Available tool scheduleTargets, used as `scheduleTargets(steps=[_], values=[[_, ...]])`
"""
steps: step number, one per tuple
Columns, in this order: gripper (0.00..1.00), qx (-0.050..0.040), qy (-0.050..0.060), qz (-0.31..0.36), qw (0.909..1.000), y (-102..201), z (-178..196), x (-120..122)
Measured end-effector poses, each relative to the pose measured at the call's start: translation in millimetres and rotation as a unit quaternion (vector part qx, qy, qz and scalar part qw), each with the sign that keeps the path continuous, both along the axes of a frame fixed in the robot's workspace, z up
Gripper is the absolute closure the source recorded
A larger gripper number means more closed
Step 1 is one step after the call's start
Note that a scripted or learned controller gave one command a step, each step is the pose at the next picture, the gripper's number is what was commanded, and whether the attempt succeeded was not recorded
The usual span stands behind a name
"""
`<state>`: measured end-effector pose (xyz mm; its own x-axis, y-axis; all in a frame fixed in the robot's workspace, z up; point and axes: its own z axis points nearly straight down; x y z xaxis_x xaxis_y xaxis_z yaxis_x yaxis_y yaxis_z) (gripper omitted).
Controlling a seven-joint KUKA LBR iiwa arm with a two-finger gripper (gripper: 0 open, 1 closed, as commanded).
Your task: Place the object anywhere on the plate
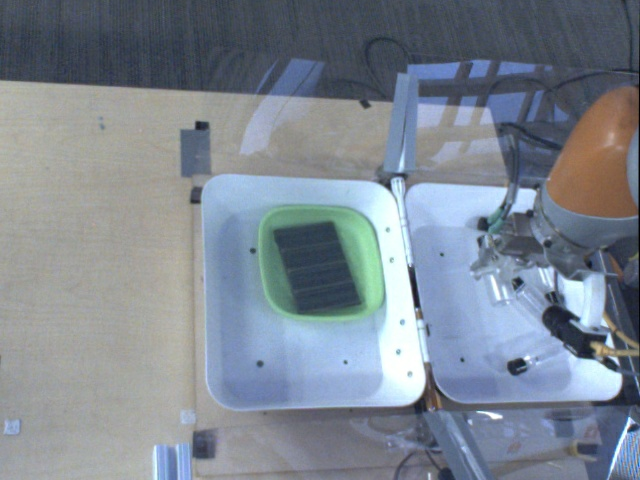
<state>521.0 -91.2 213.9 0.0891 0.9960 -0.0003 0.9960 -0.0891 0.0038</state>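
Two shallow white bins sit side by side on the wooden bench (90,268). The left bin (225,368) holds one green plate (372,258), square with rounded corners, set toward the far side of the bin. One dark ridged block (316,266) lies flat on the plate, inside its rim, turned a little off square to the plate's edges.

The right bin (450,363) has the arm above it. One grey arm with an orange band (598,163) reaches in from the right, and its gripper (497,268) hangs over the middle of this bin, well apart from the plate. Whether its fingers are spread or closed cannot be told here, since the metal parts blur together against the white floor, and nothing can be made out between them.

One small dark piece (517,367) lies on the floor of the right bin, near its front edge, in front of the gripper and apart from it; it is too small to tell what it is. One black cable (385,53) loops on the carpet behind the bench
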Motion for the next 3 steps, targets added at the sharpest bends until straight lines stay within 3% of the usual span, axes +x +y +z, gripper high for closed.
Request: scheduleTargets(steps=[1, 2, 3], values=[[0.0, 0.0001, -0.002, -0.035, 0.9994, -10.0, 17.5, -7.1], [0.0, -0.0005, -0.001, -0.038, 0.9993, -70.5, 8.7, 11.5], [0.0, -0.0007, -0.001, -0.096, 0.9954, -107.7, 37.3, 7.2]])
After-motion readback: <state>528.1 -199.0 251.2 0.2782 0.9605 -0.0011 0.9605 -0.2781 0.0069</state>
